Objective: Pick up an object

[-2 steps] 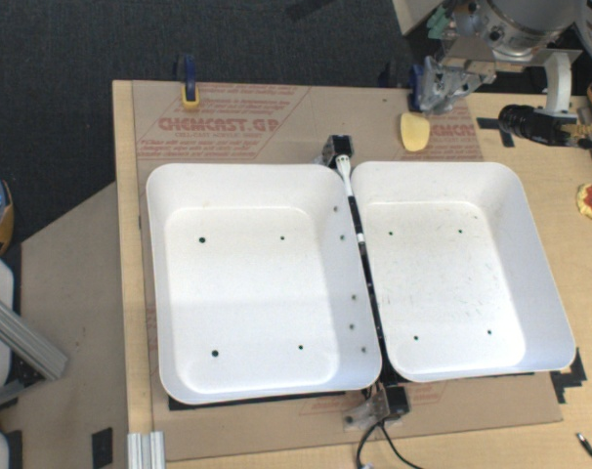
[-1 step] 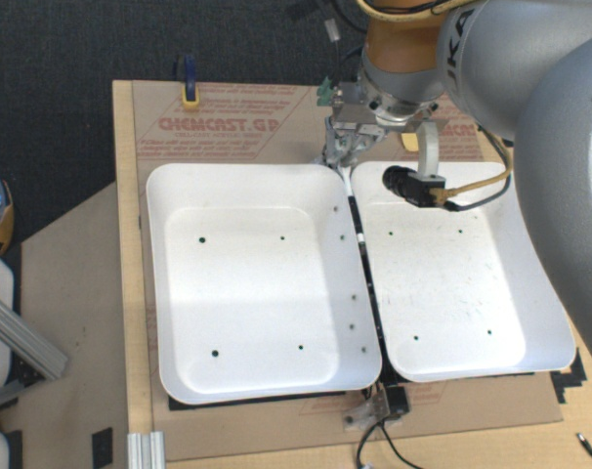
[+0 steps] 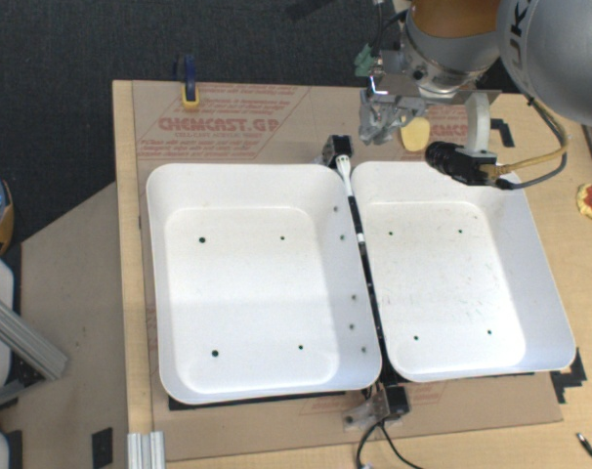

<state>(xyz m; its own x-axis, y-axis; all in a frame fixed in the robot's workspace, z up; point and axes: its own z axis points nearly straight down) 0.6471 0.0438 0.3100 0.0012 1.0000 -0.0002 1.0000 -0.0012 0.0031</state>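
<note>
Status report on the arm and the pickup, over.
Pincer over the far rim of the right bin. Pale yellow piece close beside it; held or not, cannot tell. Black clamp at the bins' far junction, near the pincer.

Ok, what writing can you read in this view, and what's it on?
"CHEMCAST G.P": red print on the brown board, behind the left bin.
Smaller red lines above it: too blurred to read.
Red print on the board by the tool: partly hidden, unreadable.
Dark letters on the grey arm: cut off, possibly "KU".
</note>
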